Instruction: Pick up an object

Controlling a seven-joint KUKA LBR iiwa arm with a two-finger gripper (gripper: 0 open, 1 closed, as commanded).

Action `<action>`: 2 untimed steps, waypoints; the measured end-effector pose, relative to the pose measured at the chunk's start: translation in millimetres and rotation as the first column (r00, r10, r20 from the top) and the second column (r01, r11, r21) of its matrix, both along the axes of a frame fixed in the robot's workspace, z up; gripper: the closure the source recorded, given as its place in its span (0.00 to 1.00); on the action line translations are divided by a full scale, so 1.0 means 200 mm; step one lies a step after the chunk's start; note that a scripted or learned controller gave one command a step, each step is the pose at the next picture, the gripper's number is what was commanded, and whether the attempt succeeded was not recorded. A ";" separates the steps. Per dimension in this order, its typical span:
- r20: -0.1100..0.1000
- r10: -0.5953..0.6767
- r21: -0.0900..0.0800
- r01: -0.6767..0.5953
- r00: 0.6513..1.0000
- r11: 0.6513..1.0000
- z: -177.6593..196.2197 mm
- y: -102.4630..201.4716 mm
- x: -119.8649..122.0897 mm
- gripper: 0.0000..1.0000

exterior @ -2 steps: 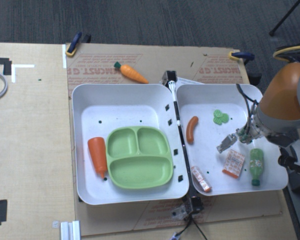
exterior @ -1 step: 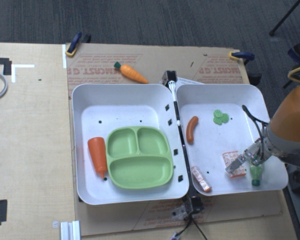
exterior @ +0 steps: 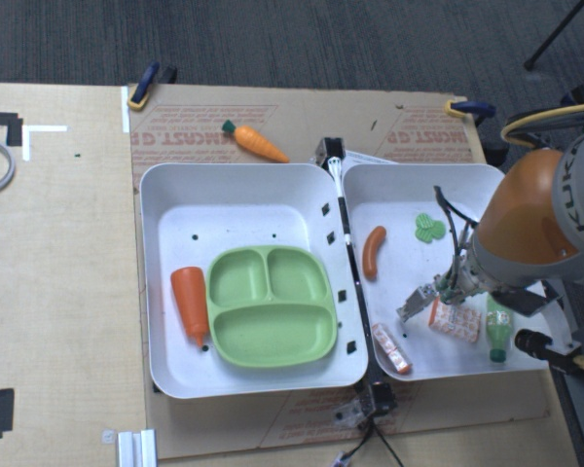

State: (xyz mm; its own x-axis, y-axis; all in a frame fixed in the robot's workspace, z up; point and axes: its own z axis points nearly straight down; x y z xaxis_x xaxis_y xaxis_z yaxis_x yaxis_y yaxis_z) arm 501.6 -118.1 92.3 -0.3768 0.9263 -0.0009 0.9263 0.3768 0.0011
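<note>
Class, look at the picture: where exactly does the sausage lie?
The sausage lies in the right bin, near its left wall, left of the green leaf and up-left of the gripper.

This is a robotics lab set up for testing. A grey industrial arm with an orange band reaches in from the right over two shallow white bins clipped side by side. They sit on a flattened cardboard sheet held to the table by blue clamps. Black tape marks are stuck on the wooden table top at the left. The things in the bins are toy food, such as a plastic sausage. Dark carpet lies beyond the far edge, and cables trail at the near edge.
</note>
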 end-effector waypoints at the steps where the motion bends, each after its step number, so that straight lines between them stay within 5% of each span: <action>1: 0.000 0.316 0.000 -0.316 0.949 0.949 0.00 0.04 -0.05 0.00; 2: 0.000 0.317 0.000 -0.317 0.949 0.949 0.00 0.04 -0.05 0.00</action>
State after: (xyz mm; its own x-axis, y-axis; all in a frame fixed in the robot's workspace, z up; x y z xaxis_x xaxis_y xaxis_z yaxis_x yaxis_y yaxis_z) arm 491.4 -109.7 92.4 -0.6508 0.7593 -0.0008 0.7593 0.6508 0.0009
